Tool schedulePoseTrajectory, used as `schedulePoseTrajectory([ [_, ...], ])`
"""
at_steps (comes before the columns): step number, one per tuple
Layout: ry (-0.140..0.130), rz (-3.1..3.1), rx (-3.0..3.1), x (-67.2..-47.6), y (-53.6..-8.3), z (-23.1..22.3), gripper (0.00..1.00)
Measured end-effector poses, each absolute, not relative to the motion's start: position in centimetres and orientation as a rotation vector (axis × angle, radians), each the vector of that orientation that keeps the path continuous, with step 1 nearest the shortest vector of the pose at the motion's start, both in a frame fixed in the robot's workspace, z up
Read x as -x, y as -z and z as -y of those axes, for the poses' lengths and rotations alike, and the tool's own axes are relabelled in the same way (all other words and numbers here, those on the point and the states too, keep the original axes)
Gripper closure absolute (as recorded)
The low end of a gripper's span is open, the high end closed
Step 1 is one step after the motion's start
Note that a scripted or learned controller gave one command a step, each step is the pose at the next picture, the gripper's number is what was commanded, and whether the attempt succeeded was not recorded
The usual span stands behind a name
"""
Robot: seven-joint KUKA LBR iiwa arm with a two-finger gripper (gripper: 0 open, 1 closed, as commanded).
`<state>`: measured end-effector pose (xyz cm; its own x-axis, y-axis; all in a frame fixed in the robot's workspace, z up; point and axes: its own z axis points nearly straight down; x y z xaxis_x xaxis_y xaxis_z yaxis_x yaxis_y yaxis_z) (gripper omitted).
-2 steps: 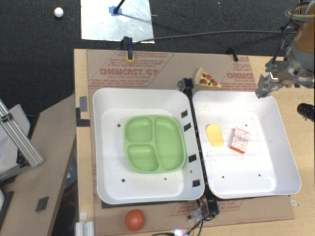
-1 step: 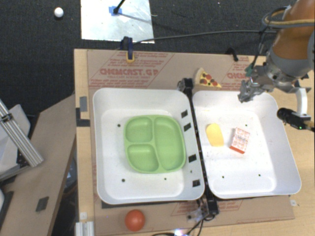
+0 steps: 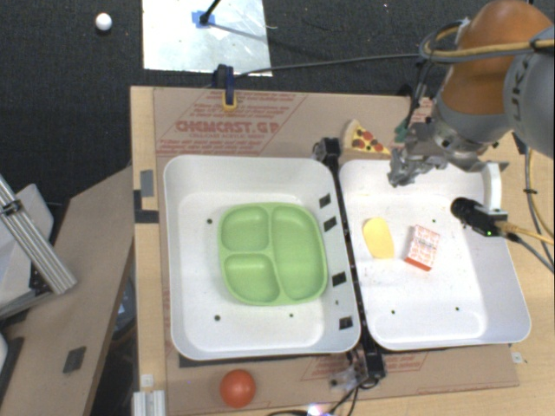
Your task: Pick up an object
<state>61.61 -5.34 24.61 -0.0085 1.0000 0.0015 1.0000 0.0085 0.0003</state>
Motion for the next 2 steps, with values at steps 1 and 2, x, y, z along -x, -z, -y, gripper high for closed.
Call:
schedulePoseTrajectory([
  [1, 0.004, 2.233, 2.211, -62.0, -24.9, -0.8, 1.00],
  [2, 0.002, 2.230, 2.211, -61.7, -23.3, -5.7, 1.00],
])
